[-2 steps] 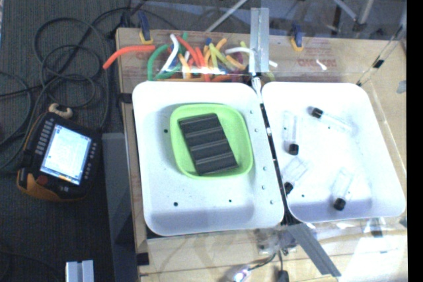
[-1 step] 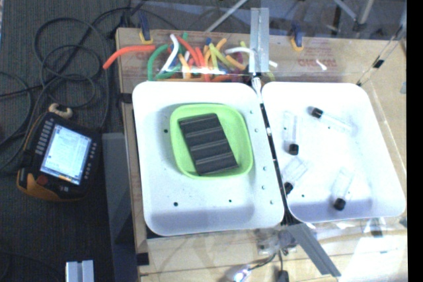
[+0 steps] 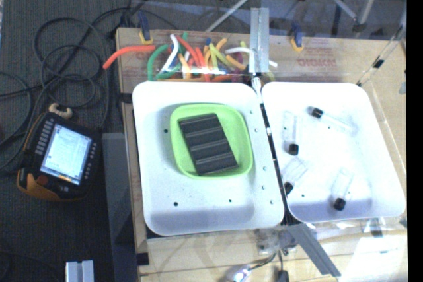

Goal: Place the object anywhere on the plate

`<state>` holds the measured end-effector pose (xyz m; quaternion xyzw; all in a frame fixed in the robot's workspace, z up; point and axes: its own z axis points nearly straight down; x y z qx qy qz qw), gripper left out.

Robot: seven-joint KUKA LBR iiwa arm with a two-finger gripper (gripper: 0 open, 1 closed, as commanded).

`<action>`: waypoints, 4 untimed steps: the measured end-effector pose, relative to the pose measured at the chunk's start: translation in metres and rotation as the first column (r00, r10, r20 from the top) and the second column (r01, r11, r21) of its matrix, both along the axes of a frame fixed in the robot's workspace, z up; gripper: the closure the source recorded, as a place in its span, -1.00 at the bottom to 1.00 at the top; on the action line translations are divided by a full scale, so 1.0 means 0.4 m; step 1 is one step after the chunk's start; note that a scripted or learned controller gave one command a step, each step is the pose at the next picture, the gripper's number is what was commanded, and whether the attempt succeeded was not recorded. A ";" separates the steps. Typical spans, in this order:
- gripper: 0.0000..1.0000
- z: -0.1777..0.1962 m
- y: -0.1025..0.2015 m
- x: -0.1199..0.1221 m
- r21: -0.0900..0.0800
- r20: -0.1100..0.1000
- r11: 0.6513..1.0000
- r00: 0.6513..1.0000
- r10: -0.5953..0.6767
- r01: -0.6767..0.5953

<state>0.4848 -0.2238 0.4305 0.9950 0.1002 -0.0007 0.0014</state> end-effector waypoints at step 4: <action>-1.00 -0.241 -0.001 0.000 0.001 -0.001 1.000 1.000 0.000 0.000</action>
